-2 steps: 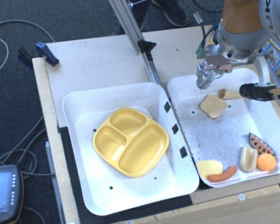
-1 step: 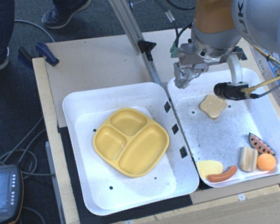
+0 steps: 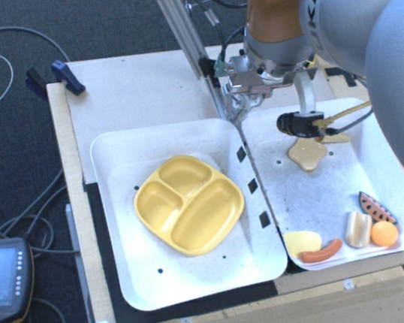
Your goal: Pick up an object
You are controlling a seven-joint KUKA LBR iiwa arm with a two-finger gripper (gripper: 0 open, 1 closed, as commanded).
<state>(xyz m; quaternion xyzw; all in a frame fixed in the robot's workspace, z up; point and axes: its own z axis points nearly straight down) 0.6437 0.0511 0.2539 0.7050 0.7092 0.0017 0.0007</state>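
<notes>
- Nearest you, along the front of the right bin, sit the likeliest targets: a red sausage touching a yellow piece, a pale roll, an orange ball and a dark spotted slice.
- Farther back, a yellow divided plate lies in the left bin; wide and shallow, it looks a poor grasp.
- Beyond it, a tan slice lies flat, near the gripper.
- Farthest, the gripper hangs over the dividing wall, carrying nothing you can see; you cannot tell whether it is apart or together.
- Move clear of that wall, centre over one separate piece, then descend straight.
</notes>
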